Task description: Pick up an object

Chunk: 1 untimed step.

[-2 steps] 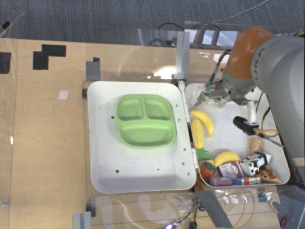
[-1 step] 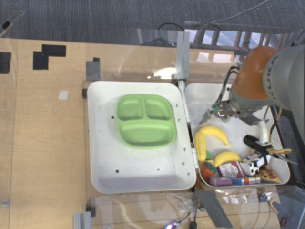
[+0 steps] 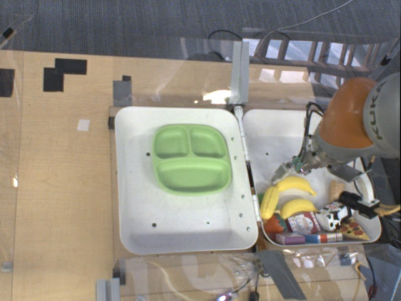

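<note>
Fingers: can't tell open or closed; two-finger gripper (image 3: 302, 165) hangs at 12 o'clock of curved yellow plastic banana (image 3: 293, 185) in shallow white right bin (image 3: 276, 130).

Light wooden bench (image 3: 56, 187), two white bins side by side, left bin (image 3: 135, 187), right bin (image 3: 276, 130)

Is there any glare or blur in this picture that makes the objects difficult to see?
Camera view: a bright glare patch sits on the bench just behind the left bin; the green tray is sharp and evenly lit; the small toys by the bananas look soft and crowded.
</note>
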{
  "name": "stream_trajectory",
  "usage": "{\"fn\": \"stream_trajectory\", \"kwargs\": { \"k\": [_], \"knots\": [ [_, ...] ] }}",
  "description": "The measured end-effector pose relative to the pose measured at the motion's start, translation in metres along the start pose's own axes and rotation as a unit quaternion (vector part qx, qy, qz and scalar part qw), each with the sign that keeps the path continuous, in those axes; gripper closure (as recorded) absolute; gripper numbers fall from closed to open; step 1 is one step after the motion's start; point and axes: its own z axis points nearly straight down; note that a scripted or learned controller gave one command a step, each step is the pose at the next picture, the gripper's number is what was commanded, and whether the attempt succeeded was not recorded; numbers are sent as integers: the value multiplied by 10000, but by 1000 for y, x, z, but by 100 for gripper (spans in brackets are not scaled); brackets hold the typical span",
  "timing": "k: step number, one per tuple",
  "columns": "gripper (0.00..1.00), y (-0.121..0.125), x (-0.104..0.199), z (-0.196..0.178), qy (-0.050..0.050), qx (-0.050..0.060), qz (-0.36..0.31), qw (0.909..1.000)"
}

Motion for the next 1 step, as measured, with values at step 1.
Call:
{"fn": "stream_trajectory", "kwargs": {
  "k": [1],
  "knots": [
    [0,-89,-41,-1,-3,8,-622,9981]
  ]
}}
